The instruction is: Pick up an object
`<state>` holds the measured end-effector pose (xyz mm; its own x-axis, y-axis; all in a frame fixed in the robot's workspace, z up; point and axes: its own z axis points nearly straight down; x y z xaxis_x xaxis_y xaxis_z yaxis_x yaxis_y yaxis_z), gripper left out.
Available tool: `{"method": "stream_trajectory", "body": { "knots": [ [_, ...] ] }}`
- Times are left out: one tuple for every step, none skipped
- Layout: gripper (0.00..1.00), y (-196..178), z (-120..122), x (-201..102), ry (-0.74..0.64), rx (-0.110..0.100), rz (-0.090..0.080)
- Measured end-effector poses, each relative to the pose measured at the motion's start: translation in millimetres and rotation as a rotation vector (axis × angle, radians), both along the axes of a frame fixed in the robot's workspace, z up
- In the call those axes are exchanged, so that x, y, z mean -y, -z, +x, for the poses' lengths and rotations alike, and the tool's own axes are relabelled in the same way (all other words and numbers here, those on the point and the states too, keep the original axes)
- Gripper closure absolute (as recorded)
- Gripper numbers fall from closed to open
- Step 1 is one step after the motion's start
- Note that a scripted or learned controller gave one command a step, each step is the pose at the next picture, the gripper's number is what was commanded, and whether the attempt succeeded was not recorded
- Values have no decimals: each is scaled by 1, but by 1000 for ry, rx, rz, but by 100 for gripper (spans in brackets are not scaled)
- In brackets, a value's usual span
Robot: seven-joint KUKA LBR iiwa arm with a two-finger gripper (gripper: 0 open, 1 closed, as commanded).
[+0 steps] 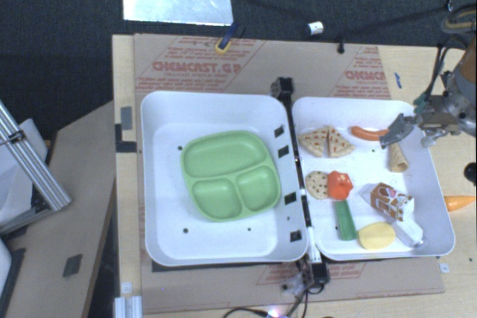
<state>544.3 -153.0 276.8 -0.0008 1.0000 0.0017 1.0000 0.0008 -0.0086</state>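
The gripper (399, 129) hovers at the right bin's (440, 231) 2 o'clock side, just beside the toy sausage (367, 133); its grip I cannot tell. The sausage looks light, smooth, maybe slippery; better grasp its middle.
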Motion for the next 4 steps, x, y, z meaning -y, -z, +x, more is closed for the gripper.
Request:
{"method": "stream_trajectory", "body": {
  "knots": [
    [0,-6,2,0,-3,10,-2],
    [0,43,9,6,0,7,-1],
    [0,86,10,12,0,7,-1],
    [0,130,9,18,0,6,-1]
  ]
}}
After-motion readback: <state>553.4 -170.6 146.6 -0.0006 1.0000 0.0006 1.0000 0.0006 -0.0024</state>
